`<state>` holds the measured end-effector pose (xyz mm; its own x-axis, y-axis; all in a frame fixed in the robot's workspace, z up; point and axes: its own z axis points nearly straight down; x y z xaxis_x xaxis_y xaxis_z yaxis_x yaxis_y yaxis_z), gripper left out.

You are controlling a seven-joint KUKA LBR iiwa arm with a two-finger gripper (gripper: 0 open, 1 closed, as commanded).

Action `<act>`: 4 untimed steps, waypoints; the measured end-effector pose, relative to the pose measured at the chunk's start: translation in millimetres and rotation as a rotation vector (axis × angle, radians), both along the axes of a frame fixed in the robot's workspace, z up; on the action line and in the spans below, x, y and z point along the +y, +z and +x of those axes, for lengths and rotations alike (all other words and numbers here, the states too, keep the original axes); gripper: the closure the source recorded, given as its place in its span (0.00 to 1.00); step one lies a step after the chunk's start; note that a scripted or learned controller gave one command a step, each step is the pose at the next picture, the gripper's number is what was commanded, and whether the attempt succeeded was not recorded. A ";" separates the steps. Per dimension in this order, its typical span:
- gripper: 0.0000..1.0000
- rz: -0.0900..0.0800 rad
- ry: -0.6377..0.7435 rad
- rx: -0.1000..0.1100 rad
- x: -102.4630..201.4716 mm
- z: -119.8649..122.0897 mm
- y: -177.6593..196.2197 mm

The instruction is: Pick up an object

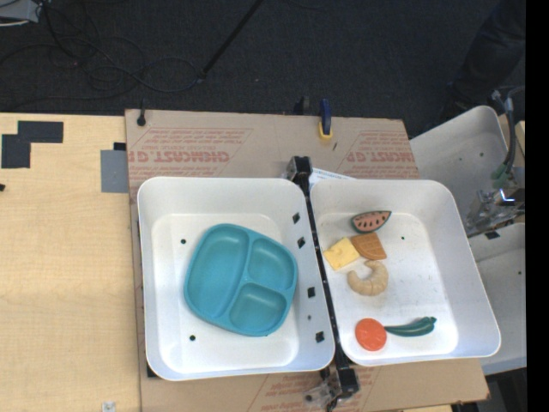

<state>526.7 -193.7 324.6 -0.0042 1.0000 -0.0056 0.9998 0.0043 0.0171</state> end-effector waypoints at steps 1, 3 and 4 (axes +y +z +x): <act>1.00 0.001 0.000 0.008 -7.8 92.2 54.2; 1.00 0.006 -0.008 0.018 22.0 -54.8 199.5; 1.00 0.003 -0.007 0.018 -21.7 -50.8 213.6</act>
<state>475.9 -215.4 538.2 0.0027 1.0000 -0.0020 1.0000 -0.0027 -0.0004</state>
